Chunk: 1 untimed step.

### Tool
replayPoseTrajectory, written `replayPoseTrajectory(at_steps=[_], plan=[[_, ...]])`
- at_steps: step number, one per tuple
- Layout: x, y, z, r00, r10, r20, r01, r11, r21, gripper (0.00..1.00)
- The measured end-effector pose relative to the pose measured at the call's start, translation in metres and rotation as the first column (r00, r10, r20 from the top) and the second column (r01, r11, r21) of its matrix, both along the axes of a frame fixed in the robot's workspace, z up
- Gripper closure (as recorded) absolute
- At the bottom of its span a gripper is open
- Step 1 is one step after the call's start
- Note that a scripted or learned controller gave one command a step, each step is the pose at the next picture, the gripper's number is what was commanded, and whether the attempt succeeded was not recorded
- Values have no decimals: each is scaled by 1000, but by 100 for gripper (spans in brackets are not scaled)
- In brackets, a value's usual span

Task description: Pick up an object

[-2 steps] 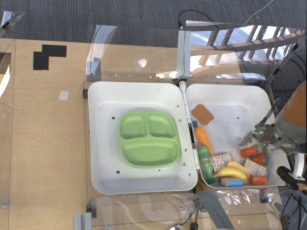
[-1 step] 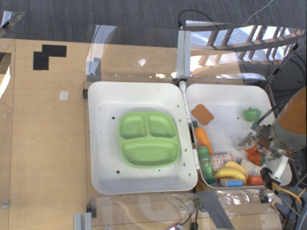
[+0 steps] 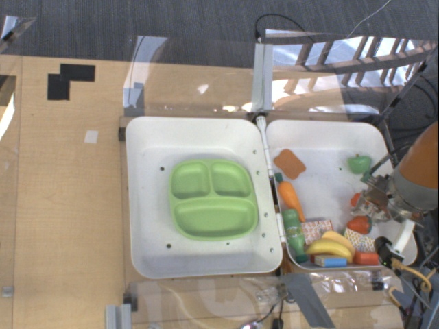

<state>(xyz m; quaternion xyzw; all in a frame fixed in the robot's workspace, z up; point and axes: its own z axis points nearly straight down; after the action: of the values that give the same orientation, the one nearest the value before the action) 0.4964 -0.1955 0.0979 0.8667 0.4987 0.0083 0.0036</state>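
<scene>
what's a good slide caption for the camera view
Arm's end effector low in the right bin among toy foods; green tray sits in the left bin.

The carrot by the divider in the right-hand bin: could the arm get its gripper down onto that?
Probably yes. The carrot lies uncovered with bare bin floor on its right, and the gripper hangs over the same bin; only the bin wall crowds its left side.

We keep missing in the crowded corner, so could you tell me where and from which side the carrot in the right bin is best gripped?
Probably across the middle of the carrot, coming straight down. It lies flat, long and narrow, beside the divider wall, so the fingers should close across its width. Its lower end meets a green object, while the middle has bare bin floor on the right side.
</scene>
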Motion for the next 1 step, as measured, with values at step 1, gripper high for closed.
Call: replayPoseTrajectory(at_steps=[1], plan=[[40,72,-8,972,234,-2,-234,972,-10,100]])
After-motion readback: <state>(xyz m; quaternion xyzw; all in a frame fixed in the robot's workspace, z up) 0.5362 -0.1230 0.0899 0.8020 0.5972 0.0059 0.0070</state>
